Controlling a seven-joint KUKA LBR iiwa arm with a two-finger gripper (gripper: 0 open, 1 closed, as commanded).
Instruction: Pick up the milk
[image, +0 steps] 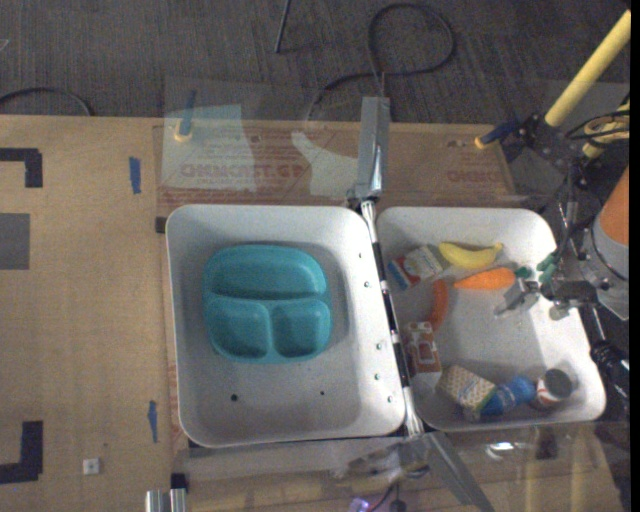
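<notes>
While the grey arm with the orange band reaches in from the right side of the view, its two-finger gripper (522, 296) hangs over the right white bin (470, 345), near the upper right part of it. The fingers appear slightly apart, and nothing is seen between them.

The small white milk carton with a red and blue print (420, 264) lies on its side in the upper left part of the right bin, close to the wall that divides the two bins. Just beside it on the right lies a yellow plastic banana (470, 254), which touches or almost touches the carton. Under the banana there is an orange plastic carrot with a green end (487, 280); its green end is very near the gripper. The milk carton is well apart from the gripper, with the banana and the carrot between them.

A narrow orange object (439, 303) stands below the carton, and a small flat brown and white packet (424, 346) lies near the dividing wall. In the lower part of the right bin there are a beige patterned box (466, 387), a blue bottle-like object (511, 393) touching it, and a small dark round can (555, 385) at the lower right corner.

The left white bin (190, 330) holds a teal plastic plate with three compartments (267, 303), lying flat in the upper middle part. Both bins rest on a light wooden bench (80, 300).
</notes>
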